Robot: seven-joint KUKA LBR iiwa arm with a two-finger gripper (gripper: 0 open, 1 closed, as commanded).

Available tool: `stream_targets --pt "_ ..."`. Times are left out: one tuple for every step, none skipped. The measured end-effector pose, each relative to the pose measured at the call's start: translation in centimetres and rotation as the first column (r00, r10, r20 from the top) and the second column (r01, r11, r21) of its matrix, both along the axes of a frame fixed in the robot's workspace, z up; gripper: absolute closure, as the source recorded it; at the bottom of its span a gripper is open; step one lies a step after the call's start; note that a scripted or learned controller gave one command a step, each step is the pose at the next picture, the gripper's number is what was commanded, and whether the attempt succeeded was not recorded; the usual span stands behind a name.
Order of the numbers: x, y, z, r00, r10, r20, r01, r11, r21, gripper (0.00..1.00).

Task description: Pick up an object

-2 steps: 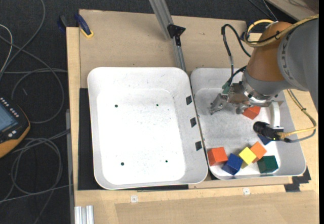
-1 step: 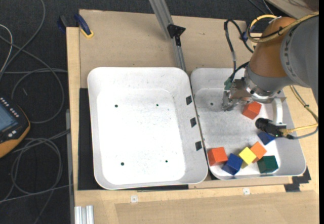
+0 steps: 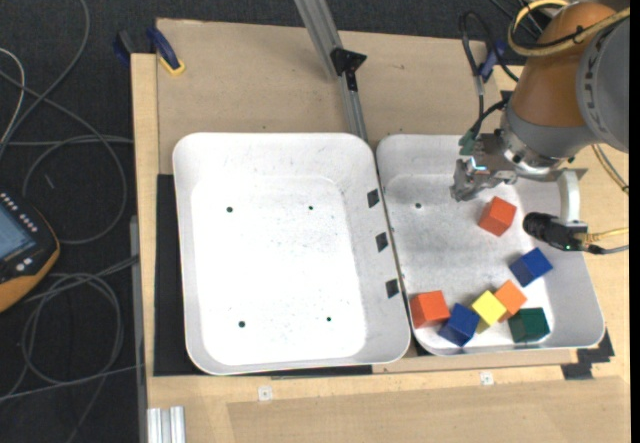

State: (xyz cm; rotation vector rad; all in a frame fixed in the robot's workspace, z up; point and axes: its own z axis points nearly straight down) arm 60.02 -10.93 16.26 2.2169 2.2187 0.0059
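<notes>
Orange-red cube point(image 3: 496, 216) sits just beside the hand point(image 3: 468, 183), lower right of it, in the right bin point(image 3: 420, 166). Looks small, rigid, light; take it across two flat opposite faces. Can't tell the hand's state.

Counter point(image 3: 250, 71): pale unfinished wood, matt, faint grain seen. Left bin point(image 3: 270, 251): white plastic, smooth, low sheen, surface peppered with fine dark scuffs. Right bin point(image 3: 430, 181), beside the left bin: same white plastic, more heavily greyed by wear. Blocks point(image 3: 488, 307) in the right bin: solid-coloured, matt, smooth-faced; material cannot be told. Strut point(image 3: 315, 11) behind the left bin: bare brushed metal, dull shine. Arm point(image 3: 565, 81) to the right of the left bin: orange band glossy, grey shell satin. Floor point(image 3: 60, 81) around the counter: dark carpet, rough-textured.
</notes>
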Motion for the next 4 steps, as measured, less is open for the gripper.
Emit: stream_targets --pt "-0.2 0.7 4.7 1.0 0.001 0.001 -0.001 1.0 0.0 1.0" --pt "-0.2 -0.2 10.8 1.0 0.0 0.003 0.0 1.0 -0.001 1.0" --pt "2.4 4.6 10.9 1.0 0.005 -0.002 -0.005 1.0 0.001 1.0" --pt "4.3 10.0 9.1 1.0 0.006 -0.004 -0.006 1.0 0.002 1.0"
